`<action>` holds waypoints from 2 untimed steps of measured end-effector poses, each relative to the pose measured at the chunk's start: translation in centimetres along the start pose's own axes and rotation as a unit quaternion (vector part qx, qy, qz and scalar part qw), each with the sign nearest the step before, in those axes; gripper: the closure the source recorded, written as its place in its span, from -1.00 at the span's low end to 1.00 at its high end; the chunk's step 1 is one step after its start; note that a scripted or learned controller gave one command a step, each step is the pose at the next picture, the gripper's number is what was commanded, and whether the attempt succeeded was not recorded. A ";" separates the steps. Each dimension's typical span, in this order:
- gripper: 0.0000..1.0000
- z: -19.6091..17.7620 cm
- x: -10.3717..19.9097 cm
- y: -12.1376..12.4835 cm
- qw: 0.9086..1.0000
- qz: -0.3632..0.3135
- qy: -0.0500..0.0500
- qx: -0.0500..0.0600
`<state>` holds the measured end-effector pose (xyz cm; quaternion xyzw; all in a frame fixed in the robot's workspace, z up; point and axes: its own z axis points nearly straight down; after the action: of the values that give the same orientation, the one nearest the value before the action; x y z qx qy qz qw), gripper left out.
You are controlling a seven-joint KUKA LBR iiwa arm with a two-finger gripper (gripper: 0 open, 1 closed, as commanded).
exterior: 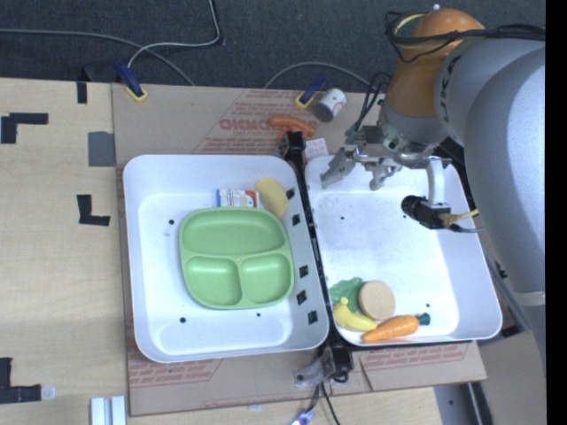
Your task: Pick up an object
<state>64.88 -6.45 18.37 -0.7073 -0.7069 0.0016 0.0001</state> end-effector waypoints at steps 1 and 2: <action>-1.00 -0.1 1.9 0.8 1.000 -0.001 0.000 -0.001; -1.00 -0.1 2.1 -0.8 1.000 0.000 0.000 -0.001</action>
<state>64.06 -4.38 18.43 -0.7074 -0.7069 0.0011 -0.0002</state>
